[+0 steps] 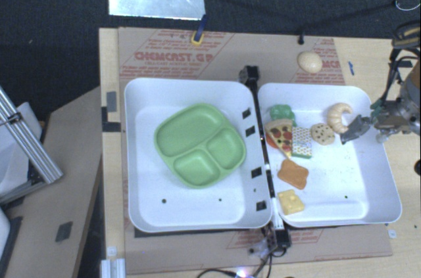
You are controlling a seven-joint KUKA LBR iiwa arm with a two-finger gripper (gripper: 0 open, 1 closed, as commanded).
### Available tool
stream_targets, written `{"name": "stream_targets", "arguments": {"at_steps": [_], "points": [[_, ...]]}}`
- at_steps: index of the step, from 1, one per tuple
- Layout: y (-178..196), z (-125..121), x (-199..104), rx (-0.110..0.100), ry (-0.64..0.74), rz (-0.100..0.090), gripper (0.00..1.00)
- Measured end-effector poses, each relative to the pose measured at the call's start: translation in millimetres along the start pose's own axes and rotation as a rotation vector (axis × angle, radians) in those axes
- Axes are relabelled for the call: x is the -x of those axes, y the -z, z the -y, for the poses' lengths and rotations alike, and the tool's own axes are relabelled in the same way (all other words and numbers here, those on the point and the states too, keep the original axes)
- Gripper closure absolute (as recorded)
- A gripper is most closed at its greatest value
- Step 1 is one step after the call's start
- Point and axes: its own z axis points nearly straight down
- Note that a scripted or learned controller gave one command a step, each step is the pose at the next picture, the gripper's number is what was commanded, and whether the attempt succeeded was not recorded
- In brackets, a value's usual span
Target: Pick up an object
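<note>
Croissant (pixel 340 115) lies in right bin (pixel 375 198), near far right corner; cookie (pixel 322 133) just left of it; gripper (pixel 355 130) low beside croissant's right side, nothing seen between its parts; whether they stand apart or together, cannot tell; pizza slice (pixel 279 136), toast (pixel 293 173), cheese (pixel 291 202) along bin's left side; green plate (pixel 199 145) in left bin (pixel 141 204); egg (pixel 310 62) on worktop (pixel 171 53) behind.

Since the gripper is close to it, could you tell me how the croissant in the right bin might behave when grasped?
The croissant looks like rigid toy food, so probably light and stiff. Its curved, rounded shape may slip or pivot between fingers. It lies by the cookie, which could get nudged.
</note>
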Motion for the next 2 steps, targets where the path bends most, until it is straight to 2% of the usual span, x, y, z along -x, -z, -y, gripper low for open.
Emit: {"name": "stream_targets", "arguments": {"at_steps": [1,2], "points": [[6,-2,-1,0.011,0.004,0.003,0.0],[-36,-1,0,0.009,0.001,0.002,0.0]]}}
